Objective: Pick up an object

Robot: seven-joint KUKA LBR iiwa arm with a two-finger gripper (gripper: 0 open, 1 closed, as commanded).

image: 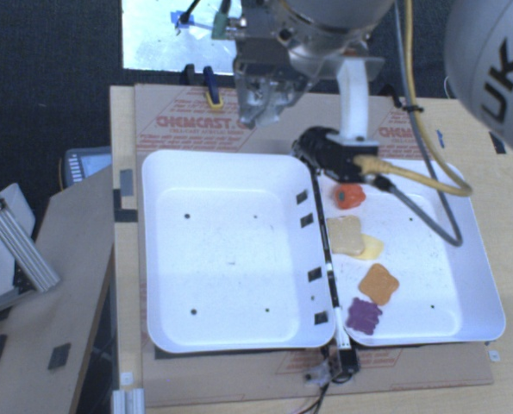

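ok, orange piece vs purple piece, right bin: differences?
Colour: the orange piece is orange, the purple piece purple. Size: the orange piece looks slightly larger than the purple piece. Place: the purple piece lies nearer the bin's near rim, the orange piece behind it. Both lie flat in the right bin.

The camera sits fixed above the bench (90, 257) and looks down at a slant, fairly near, so that the left bin (230, 248) fills the middle of the frame, its far rim toward the top and its near rim toward the bottom. The right bin (437, 266) lies just right of the left bin and runs almost to the frame's edge. The arm (497, 50), entering above and to the right of the left bin, stands so close to the lens that the frame crops it, with the gripper (258, 110) seen past the left bin's far rim.
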